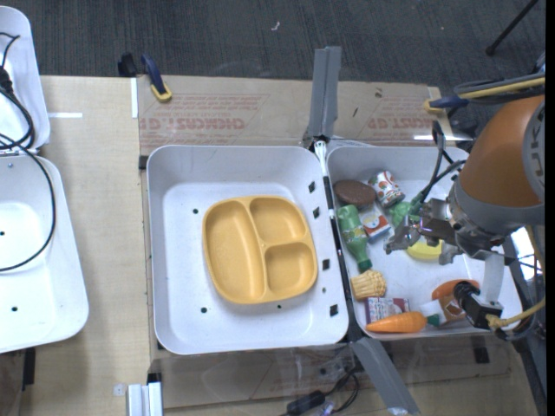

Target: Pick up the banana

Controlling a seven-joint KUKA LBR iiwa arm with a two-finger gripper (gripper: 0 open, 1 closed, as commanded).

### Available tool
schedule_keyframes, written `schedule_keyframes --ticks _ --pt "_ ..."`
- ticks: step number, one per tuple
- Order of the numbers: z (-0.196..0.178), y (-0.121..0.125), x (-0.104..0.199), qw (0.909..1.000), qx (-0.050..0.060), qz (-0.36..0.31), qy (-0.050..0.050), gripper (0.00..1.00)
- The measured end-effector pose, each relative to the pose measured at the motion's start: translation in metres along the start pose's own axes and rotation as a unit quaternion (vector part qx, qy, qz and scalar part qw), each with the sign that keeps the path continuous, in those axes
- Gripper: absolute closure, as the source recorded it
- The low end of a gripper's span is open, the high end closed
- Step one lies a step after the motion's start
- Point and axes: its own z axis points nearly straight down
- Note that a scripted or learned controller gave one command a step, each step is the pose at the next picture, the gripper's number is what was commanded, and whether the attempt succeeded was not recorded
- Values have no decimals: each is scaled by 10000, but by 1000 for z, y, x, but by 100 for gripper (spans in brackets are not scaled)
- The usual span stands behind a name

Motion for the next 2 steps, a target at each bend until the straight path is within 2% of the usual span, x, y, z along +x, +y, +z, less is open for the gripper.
schedule_keyframes --ticks 1,2 --pt "0 0 0 10000 0 -1 0 0" --pt "-2 42 -81 10000 7 -55 -2 0"
